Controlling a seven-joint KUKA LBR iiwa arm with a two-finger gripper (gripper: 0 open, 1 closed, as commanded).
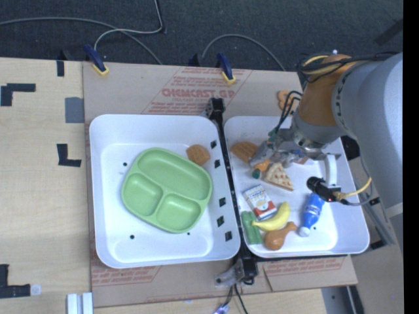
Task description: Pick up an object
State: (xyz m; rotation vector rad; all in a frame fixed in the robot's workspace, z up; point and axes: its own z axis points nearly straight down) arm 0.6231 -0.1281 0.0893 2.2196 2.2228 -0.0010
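My gripper [272, 157] is low in the right bin [353, 241], near its back left part, and stands open. Directly beneath and in front of it lie a small orange carrot [260, 169] and a pizza slice [281, 178]; nothing sits between the fingers. A brown cookie [243, 150] lies just left of the gripper. Further forward are a small red-and-white carton [260, 202], a banana [276, 217], a drumstick [275, 238], a green piece [249, 228] and a blue bottle [312, 212].
The left bin [108, 234] holds a green divided plate [167, 189] and a brown bread-like piece [198, 154] by its right wall. The arm's grey body [366, 116] hangs over the right bin's back right corner. Cables run along the back.
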